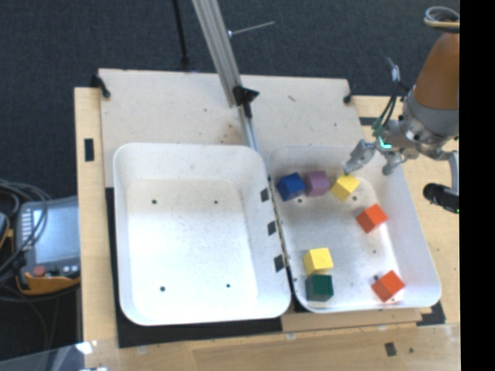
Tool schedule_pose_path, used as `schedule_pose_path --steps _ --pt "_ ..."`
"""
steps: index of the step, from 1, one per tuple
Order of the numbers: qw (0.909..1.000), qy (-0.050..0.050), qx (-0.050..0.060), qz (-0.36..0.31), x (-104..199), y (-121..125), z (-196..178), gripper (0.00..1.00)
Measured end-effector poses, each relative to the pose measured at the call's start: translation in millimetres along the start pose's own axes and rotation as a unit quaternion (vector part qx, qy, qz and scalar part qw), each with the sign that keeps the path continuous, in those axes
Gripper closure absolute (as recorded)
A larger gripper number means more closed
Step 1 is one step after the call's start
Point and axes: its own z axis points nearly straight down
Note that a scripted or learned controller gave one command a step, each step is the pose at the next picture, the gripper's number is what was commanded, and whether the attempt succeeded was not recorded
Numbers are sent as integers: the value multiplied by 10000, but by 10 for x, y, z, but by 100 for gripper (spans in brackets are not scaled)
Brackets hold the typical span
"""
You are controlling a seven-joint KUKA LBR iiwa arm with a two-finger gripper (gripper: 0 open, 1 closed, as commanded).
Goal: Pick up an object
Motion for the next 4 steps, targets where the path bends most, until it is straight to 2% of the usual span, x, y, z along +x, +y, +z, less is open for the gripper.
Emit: schedule_pose_path --steps 1,2,3,4 --pt "10000 -16 -18 -11 -6 7 -28 0" --pt "10000 -10 0 -20 50 34 420 0" --pt "10000 -11 5 7 73 -18 1034 0" --pt "10000 -21 -26 4 60 -7 1267 0"
